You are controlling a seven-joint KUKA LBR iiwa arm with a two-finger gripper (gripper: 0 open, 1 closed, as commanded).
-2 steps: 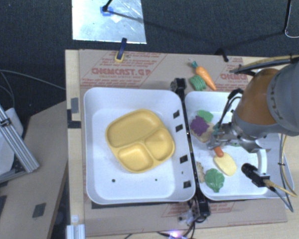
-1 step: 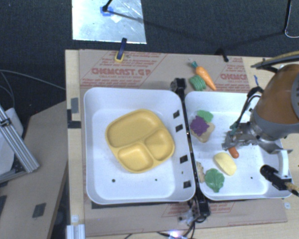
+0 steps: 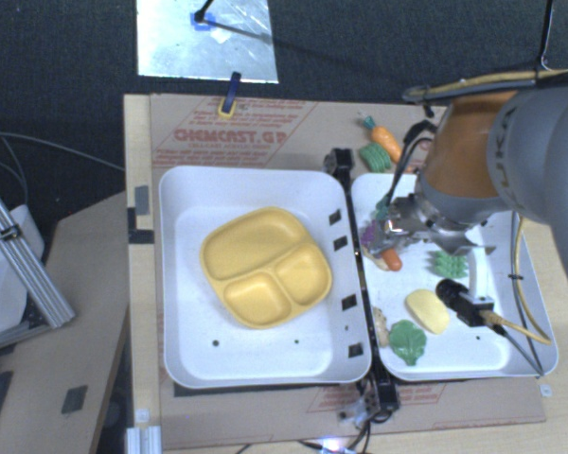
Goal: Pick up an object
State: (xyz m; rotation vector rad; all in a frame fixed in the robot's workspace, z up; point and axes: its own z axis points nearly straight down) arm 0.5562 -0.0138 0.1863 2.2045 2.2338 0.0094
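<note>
The right bin (image 3: pixel 492 353) holds several small toy foods: a pale yellow piece (image 3: pixel 427 310), a green broccoli-like piece (image 3: pixel 407 341), a green leafy piece (image 3: pixel 449 265), a small orange-red piece (image 3: pixel 390 259) and a purple bit (image 3: pixel 370 241). My gripper (image 3: pixel 390 231) hangs low over the bin's upper left part, right above the orange-red piece and the purple bit. The grey arm with its orange band (image 3: pixel 469 149) covers the bin's far side.
A yellow divided plate (image 3: pixel 265 268) lies in the left bin (image 3: pixel 185 348). An orange carrot toy (image 3: pixel 385 139) and a green toy (image 3: pixel 375 158) rest on the cardboard behind the right bin. A black divider with clips (image 3: pixel 352 253) separates the bins.
</note>
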